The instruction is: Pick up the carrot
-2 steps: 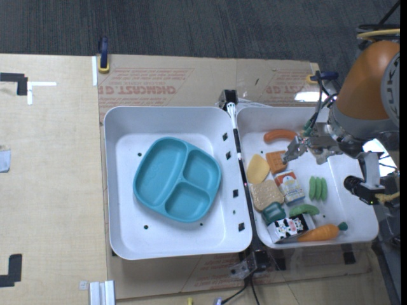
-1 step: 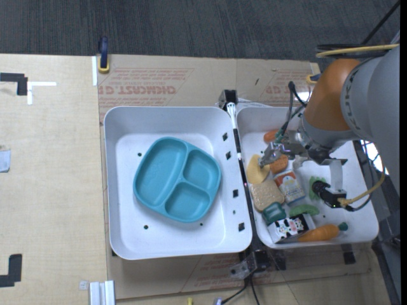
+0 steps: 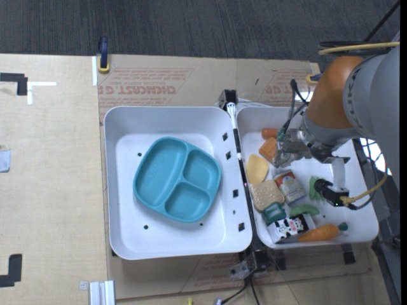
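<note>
The carrot [image 3: 320, 233] is orange with a green tip and lies flat along the front wall of the right bin [image 3: 365, 224], near its front right corner. My gripper [image 3: 285, 155] hangs over the middle left of that bin, above an orange wedge [image 3: 269, 149] and a small box [image 3: 291, 187]. It is well behind and to the left of the carrot and apart from it. The grey arm with its orange band [image 3: 334, 91] reaches in from the right.
The right bin is crowded: a pale yellow piece [image 3: 257, 168], a brown cracker [image 3: 267, 195], a teal item [image 3: 275, 212], green pieces [image 3: 317, 187] and a black-and-white item [image 3: 292, 227] beside the carrot. A blue divided plate [image 3: 178, 178] lies in the left bin [image 3: 121, 234].
</note>
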